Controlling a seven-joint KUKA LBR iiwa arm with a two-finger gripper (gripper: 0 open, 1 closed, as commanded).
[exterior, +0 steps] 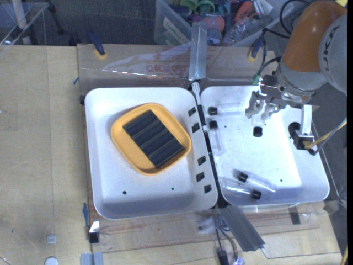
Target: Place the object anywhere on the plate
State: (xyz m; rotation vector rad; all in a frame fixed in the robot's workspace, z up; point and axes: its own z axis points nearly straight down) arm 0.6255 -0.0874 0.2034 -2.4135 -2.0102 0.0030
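gripper [259, 110] hovers over right bin [287, 170], jaw state indiscernible. clear syringes [251, 182] lie near. risk: slippery tubes escaping before reaching yellow plate [122, 142].

The wooden bench [38, 148] fills the scene, pale and bare along its left side. Two shallow white bins sit on it side by side, touching along a middle seam: the left bin [105, 197] and the right bin [309, 186]. A sheet of clear plastic [149, 65] lies flat on the bench just behind the left bin. Farther back, at the bench's rear edge, stands a clear tub [171, 21] packed with colourful odds and ends
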